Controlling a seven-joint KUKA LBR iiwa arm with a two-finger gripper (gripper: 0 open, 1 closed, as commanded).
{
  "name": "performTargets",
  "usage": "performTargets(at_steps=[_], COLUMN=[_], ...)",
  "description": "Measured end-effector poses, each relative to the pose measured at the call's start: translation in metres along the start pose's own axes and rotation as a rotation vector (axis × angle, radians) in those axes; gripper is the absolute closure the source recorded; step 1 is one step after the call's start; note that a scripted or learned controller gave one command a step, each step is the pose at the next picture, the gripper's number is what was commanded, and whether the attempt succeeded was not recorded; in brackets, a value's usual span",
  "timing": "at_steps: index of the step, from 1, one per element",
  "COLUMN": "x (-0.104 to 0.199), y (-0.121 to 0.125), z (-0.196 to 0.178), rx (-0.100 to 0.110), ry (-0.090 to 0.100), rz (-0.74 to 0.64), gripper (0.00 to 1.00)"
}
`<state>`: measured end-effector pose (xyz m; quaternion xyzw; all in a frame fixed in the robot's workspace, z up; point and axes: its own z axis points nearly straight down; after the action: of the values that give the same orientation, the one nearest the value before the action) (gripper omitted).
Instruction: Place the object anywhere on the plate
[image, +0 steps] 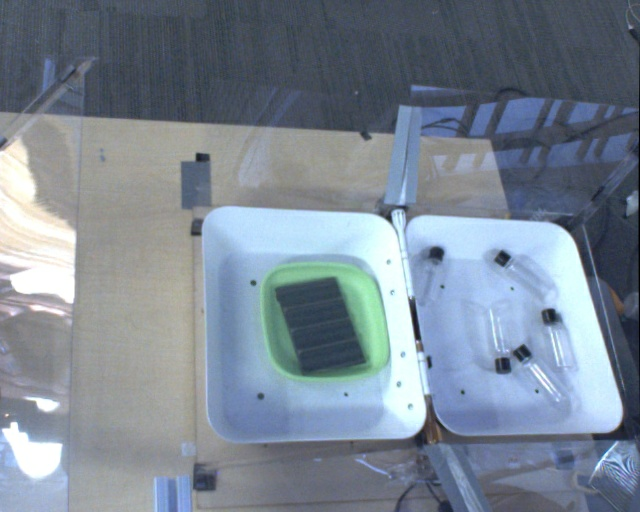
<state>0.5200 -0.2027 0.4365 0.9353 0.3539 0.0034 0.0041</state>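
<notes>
Since the camera looks down at a slant, the wooden bench (120, 330) takes most of the frame, with dark carpet beyond its far edge. Glare off a clear panel washes over the bench's left side.

Two white bins sit side by side, rims touching along the middle seam. The left bin (230, 400) holds the plate; the right bin (590, 400) holds the vials. A grey metal bar (403, 160) runs from the far end of the seam towards the bench's far edge.

The green plate (375, 335), square with rounded corners, sits flat roughly mid-bin, slightly towards the seam side.

The dark ribbed block (319, 326) lies flat on the plate, inside its rim and near its centre. It is turned a little out of square with the plate. Ribs run across its short side.

Five clear vials with black caps lie scattered in the right bin, all on their sides:
- one (435, 256) near the far corner by the seam
- one (510, 265) at far centre
- one (553, 335) towards the right wall
- two (500, 355) and (535, 370) close together near the middle; can't tell if they touch

None of them is on the plate.

Small black fittings (202, 158) sit on the bench off the left bin's corners.

Gripper state: cannot tell.
</notes>
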Motion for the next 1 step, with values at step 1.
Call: performTargets(at_steps=[1], x=[-0.0243], y=[-0.0207], z=[0.0003], rx=[0.004], ry=[0.0], rz=[0.055], gripper=[0.0])
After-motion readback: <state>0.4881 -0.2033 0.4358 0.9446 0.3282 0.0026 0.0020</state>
